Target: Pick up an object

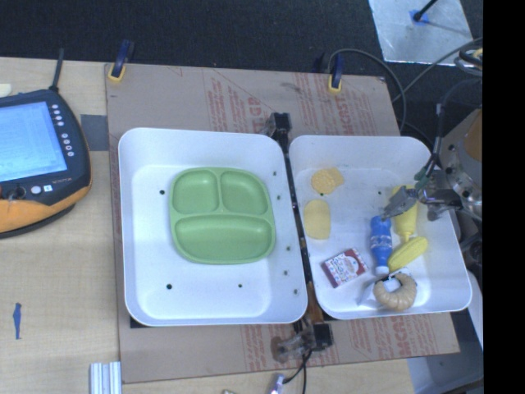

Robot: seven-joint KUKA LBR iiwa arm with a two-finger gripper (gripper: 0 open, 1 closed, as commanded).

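Nearest to us, at the front of the right bin, lies a tan ring-shaped pastry, and just left of it a small red packet. Behind the pastry a yellow banana-like piece lies slanted, touching or nearly touching a blue bottle that lies on its side. Further back, toward the bin's left wall, we see a pale yellow block and behind it a round waffle-like piece, both well apart from the rest.

The gripper hangs at the right side of this bin, over a second yellow piece that sits between the bottle and the bin's right wall. Its fingers look spread apart, and we see nothing held between them, though the metal parts blur into each other here, so we say this with some caution.

We judge the step in hand to be the descent onto a target. The yellow piece under the gripper is the likely pick, but it crowds against the bottle and the banana-like piece, so we would want the fingers to straddle its narrow width and go down straight, without shoving its neighbours. Closing should wait until the fingers are low on both sides. The left bin holds a green divided plate, which plays no part in this step.
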